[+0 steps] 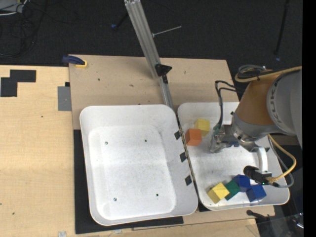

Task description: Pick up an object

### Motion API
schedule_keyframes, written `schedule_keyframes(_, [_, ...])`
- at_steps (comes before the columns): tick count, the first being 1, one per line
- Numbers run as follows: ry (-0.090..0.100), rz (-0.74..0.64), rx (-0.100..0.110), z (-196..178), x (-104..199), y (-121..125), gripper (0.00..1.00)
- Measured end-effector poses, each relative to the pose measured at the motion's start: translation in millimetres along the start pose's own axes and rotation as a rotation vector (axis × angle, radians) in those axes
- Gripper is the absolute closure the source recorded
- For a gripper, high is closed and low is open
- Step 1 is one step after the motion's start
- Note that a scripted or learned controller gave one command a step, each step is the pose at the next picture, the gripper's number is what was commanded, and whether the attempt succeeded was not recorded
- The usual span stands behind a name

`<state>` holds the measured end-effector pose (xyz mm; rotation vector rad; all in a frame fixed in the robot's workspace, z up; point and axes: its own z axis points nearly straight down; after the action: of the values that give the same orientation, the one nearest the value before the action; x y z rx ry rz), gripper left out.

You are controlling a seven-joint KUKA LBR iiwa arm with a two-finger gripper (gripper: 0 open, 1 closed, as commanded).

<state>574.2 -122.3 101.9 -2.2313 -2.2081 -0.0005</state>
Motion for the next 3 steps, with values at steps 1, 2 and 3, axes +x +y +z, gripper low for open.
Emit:
schedule_keyframes(1, [-0.002, 0.0, -0.002, -44, 0, -6, 1.0])
schedule_keyframes(2, [-0.002, -0.011, -0.004, -103, 1, 3, 1.0])
schedule_keyframes(3, [-0.002, -0.012, -0.002, -123, -1, 3, 1.0])
